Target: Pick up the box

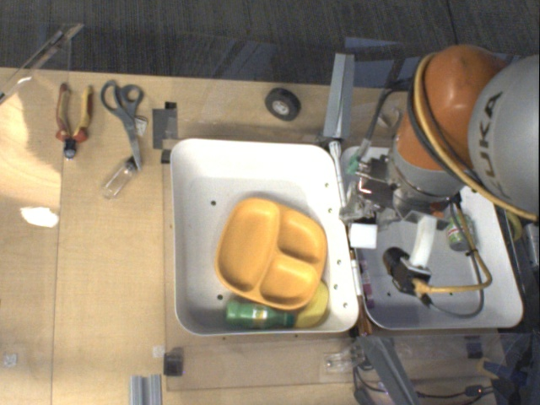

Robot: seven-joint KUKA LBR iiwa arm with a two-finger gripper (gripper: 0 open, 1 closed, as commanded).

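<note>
**Camera view.** The grey arm [506,133], with its orange band [451,78], reaches in from the right. Its tool [369,211] hangs over the left edge of the right bin [502,306], just beside the wall that bin shares with the left bin [194,226]. The wrist covers the tool from above, so I cannot tell whether it is released or clenched.

Just below the tool in the picture, inside the right bin and against its left wall, sits a small white block [364,235] with squared corners. It is the one boxlike thing close to the tool. I cannot tell whether it is the box itself or whether the tool touches it. Further below the tool, a thin dark thing [363,278] lies along the same wall.

Left of the tool, across the shared wall, an orange-yellow divided tray [272,260] lies in the middle of the left bin. The tray's lower edge rests over a green can [250,313] lying on its side and a yellow-green round thing [315,305]. Both are down and left of the tool, at that bin's lower wall.

Above the tool a grey post [340,95] stands between the two bins. Up and left of the tool, on the table [84,268], lies a black tape roll [283,104]. Well apart from the tool, far to its left, lie scissors [126,116] and red-handled pliers [72,118].
</note>
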